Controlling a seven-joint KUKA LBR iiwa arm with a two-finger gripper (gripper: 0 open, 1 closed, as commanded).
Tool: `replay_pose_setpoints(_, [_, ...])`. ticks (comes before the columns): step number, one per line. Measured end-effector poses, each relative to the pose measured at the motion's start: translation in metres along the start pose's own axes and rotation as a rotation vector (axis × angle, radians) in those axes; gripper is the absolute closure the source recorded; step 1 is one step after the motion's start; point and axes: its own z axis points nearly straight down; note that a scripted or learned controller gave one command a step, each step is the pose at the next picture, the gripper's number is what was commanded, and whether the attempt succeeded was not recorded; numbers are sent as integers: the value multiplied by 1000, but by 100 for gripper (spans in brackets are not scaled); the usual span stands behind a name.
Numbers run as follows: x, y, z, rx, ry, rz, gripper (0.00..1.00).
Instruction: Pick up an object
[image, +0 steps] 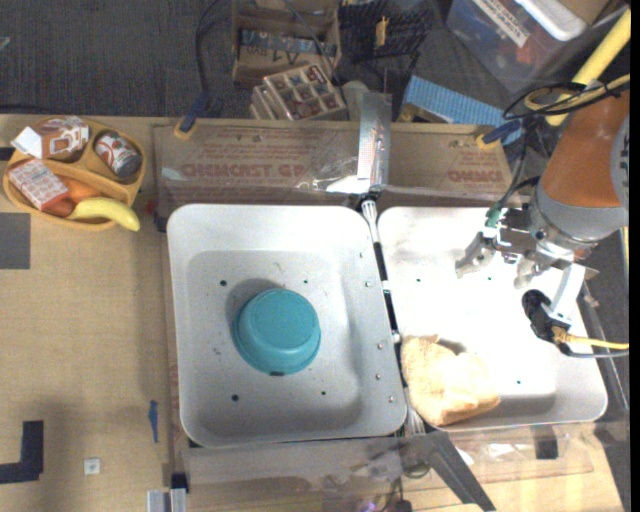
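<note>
A teal bowl (278, 330) lies upside down in the middle of the left bin (200, 240). A tan, bread-like lump (448, 382) rests in the front left corner of the right bin (430, 235). My gripper (498, 268) hangs over the back right part of the right bin, well behind and to the right of the tan lump. Its fingers (472, 260) are spread open with nothing between them.
A yellow dish (30, 195) with a banana (105, 211) and snack packs sits on the bench at the far left. Cardboard (260, 168) stands behind both bins. A black cable with a yellow end (565, 340) hangs beside the wrist at the right bin's right side.
</note>
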Motion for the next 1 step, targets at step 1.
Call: replay_pose_setpoints(1, [-66, 3, -17, -2, -1, -237, 0])
